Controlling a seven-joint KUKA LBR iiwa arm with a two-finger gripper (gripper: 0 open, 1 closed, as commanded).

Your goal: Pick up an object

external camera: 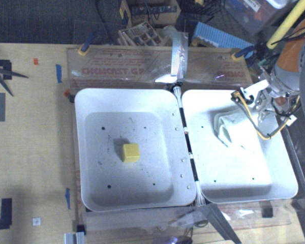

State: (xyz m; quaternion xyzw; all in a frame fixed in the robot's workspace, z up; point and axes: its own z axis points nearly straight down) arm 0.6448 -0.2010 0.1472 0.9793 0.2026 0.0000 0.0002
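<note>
robot lab or workshop bench. light plywood benchtop (pixel 30 156) with two shallow white bins (pixel 86 111) mounted side by side, clear plastic sheet (pixel 122 67) clamped along the back edge, blue tape marks (pixel 59 73) on the wood. behind it dark carpet (pixel 40 9), loose cables (pixel 104 6), cardboard boxes (pixel 147 6). grey kuka arm (pixel 290 70) with wiring at right.
</note>
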